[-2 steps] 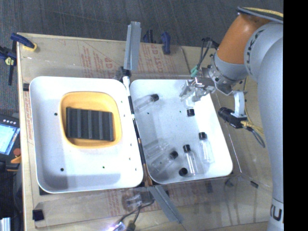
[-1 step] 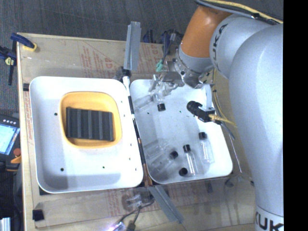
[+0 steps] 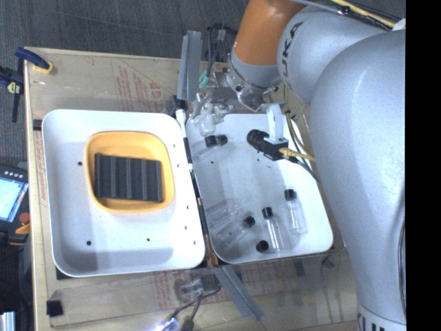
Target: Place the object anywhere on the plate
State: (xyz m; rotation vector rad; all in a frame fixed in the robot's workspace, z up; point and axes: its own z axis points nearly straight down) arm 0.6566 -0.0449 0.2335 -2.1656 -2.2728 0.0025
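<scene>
The gripper hangs over the far left corner of the right bin, close to the wall it shares with the left bin. Whether it is released or clenched cannot be told from here, and nothing can be seen in its grasp.

A small clear vial with a black cap lies on the floor of the right bin, just near of the gripper and a little to its right. It is close to the gripper, but I cannot tell whether the two touch. Four more capped vials lie well apart from it toward the near end of the same bin: one at the right, one beside it, one further left, and one by the near wall.

The plate, yellow with rounded corners, sits in the middle of the left bin, well left of the vial and across the shared wall. A dark ribbed block lies in it.

The grey arm reaches in from the right, its orange band above the gripper. Both bins rest on the wooden bench.
</scene>
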